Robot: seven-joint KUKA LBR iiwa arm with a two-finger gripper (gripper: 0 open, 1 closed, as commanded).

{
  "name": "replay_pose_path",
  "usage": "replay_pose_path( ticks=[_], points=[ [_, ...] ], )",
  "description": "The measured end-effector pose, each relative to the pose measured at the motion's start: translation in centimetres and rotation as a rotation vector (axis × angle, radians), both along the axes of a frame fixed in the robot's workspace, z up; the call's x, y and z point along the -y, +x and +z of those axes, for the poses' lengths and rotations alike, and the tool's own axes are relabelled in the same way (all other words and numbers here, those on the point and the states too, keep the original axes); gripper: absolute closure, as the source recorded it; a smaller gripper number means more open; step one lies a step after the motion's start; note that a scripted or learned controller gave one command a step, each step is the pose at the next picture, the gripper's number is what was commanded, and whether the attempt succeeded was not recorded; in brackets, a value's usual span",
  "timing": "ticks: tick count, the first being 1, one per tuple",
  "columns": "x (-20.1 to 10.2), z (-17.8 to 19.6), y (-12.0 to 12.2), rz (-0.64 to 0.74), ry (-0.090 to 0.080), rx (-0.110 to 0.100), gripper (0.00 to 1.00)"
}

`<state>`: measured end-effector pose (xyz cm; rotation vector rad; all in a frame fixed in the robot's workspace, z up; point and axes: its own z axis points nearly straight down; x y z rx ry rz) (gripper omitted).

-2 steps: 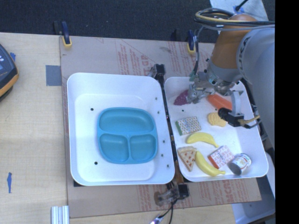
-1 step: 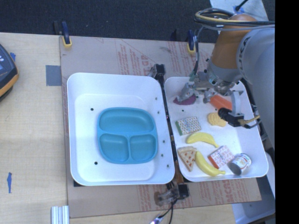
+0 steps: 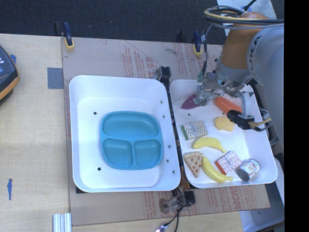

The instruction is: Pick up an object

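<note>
While the arm reaches into the right bin, its gripper sits at a purple toy; grip state cannot be told

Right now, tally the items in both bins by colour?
Yellow: 3, banana, banana, corn
Orange: 2, carrot, pizza slice
Purple: 1, eggplant
Blue: 1, tray
Mixed: 3, waffle block, red carton, can
Total: 10
</note>
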<state>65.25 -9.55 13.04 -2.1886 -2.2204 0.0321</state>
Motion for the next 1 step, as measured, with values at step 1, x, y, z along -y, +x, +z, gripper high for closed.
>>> replay_pose_path(
  ticks=[1],
  points=[
    [0.0, -0.01, -0.01, 0.0, 0.0, 0.0, 0.0]
  ],
)
